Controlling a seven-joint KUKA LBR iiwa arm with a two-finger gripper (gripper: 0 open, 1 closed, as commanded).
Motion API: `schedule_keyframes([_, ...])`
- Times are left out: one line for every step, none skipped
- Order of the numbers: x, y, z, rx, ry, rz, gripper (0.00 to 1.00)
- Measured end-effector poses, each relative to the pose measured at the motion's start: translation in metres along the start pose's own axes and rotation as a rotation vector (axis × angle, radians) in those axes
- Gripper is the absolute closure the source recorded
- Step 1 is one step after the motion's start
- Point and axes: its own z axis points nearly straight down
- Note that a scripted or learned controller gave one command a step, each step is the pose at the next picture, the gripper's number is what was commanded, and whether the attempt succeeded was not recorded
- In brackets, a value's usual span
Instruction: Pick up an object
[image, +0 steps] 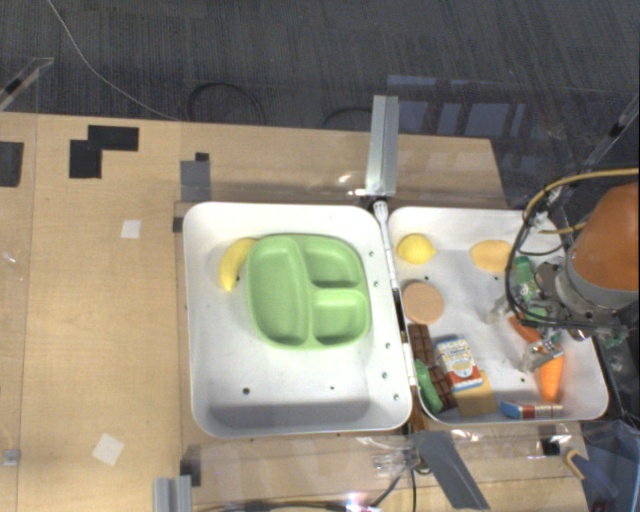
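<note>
The hand (538, 345) sits low over the right edge of the right bin (455, 225), below the arm's orange band (608, 245) and a tangle of cables; whether it is wide or narrow I cannot tell, and nothing can be seen gripped in it. Just beneath it lies an orange carrot-shaped piece (550, 377), close enough that the two may be touching — the view does not settle it. Further toward the bin's near edge rests a small marker-like stick (532, 409) with blue and red parts. To the left of that, a tan block (474, 404) lies against a small printed carton (458, 362), and beside these a dark chocolate-coloured bar (422, 345) runs along the bin's left wall with a green item (431, 384) near its lower end. Above them sits a round tan disc (422, 300), then a yellow lemon-like piece (415, 248) near the far corner, and a pale orange oval piece (491, 255) well to its right. The left bin (290, 415) carries a green divided tray (305, 290) with a banana (234, 263) touching its left side. Both bins rest on the wooden table (90, 340).
</note>
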Motion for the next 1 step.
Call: schedule_keyframes([0.0318, 0.0145, -0.001, 0.003, -0.003, 0.098, 0.0])
